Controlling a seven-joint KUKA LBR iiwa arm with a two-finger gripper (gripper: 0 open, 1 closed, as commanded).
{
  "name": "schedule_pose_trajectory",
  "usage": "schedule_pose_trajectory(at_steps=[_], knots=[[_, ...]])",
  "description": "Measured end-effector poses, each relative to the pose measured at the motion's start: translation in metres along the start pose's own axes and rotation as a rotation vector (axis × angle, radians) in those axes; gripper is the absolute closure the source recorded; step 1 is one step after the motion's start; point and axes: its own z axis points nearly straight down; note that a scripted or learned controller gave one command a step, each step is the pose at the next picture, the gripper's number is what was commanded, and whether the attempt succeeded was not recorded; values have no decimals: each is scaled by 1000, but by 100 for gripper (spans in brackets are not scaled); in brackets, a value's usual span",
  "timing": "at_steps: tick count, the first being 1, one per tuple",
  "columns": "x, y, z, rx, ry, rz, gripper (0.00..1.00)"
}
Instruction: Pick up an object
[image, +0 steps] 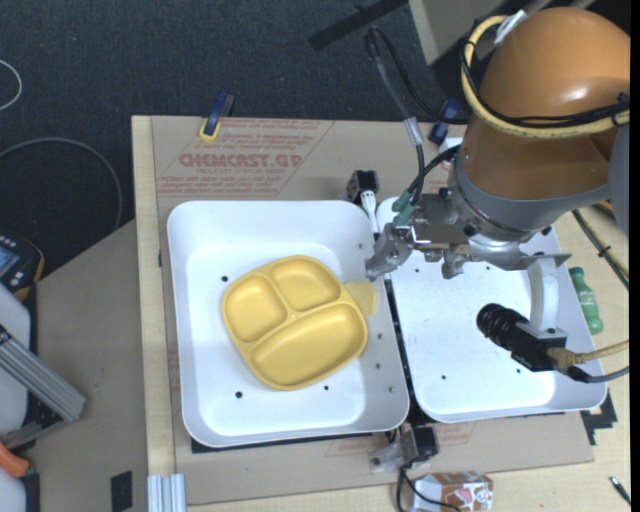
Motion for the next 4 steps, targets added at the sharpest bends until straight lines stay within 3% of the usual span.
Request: schedule_pose_trajectory(at_steps=[1, 2, 4], knots=[[52, 1, -35, 3, -1, 1, 0], [50, 1, -44, 4, -4, 5, 100], [51, 2, -65, -1, -4, 2, 100]])
